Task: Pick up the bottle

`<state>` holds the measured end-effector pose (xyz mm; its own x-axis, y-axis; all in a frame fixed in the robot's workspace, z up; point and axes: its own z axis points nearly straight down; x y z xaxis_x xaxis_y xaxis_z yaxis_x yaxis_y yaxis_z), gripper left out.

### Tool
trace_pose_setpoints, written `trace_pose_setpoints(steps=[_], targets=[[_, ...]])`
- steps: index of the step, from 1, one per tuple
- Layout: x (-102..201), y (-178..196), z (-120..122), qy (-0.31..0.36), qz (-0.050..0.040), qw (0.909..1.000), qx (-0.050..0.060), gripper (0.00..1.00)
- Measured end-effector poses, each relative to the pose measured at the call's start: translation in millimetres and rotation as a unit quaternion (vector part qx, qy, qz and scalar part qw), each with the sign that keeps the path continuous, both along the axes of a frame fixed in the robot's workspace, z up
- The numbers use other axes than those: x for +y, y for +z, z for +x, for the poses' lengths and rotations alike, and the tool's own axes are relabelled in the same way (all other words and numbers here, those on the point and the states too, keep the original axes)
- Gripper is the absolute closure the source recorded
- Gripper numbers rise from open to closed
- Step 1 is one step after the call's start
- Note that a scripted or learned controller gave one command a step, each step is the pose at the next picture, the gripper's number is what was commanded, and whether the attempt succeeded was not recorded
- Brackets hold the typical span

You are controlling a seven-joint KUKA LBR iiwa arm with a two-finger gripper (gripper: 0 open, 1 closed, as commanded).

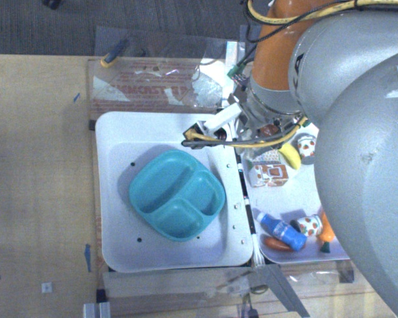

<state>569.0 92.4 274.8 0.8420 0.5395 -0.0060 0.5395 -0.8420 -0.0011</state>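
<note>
Arm (358, 111): grey, with an orange band above the wrist. It enters from the right edge of the worktop (40, 177) and covers much of the right bin.
Left bin (106, 177): white and shallow, set at mid-worktop.
Right bin (300, 194): white, touching the left bin along a shared divide. Its right portion is hidden under the arm.
Teal dish (178, 194): two-compartment, lying flat in the centre of the left bin, apart from all walls.
Plastic-covered board (152, 81): lies along the far edge of the worktop, behind the left bin.
Claw (264, 128): sits below the wrist at the far end of the right bin, just beside the divide. Whether it is open or closed cannot be determined, and nothing is seen held.
Bottle (279, 229): blue with a white cap, lying on its side in the right bin at the corner by the divide and the worktop's near edge, cap toward the divide. It is well apart from the claw, at the opposite end of the bin, and not in contact with it.
Patterned box (270, 174): brown and white, in the right bin between claw and bottle.
Banana (290, 156): yellow, just beside the box on its far side, near the claw.
Spotted ball (310, 226): white with red marks, touching or just beside the bottle's base.
Orange-red item (276, 244): against the bottle's near side; type cannot be determined.
</note>
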Motion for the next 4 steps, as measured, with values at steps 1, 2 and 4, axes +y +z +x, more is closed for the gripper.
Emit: trace_pose_setpoints(steps=[1, 2, 4], targets=[[-4, 11, 87, -0.184, -0.0002, 0.9830, -0.003, 1.00], [63, -125, 51, -0.116, -0.0003, 0.9932, 0.000, 1.00], [97, -21, 74, -0.015, -0.0005, 0.9999, 0.000, 1.00]])
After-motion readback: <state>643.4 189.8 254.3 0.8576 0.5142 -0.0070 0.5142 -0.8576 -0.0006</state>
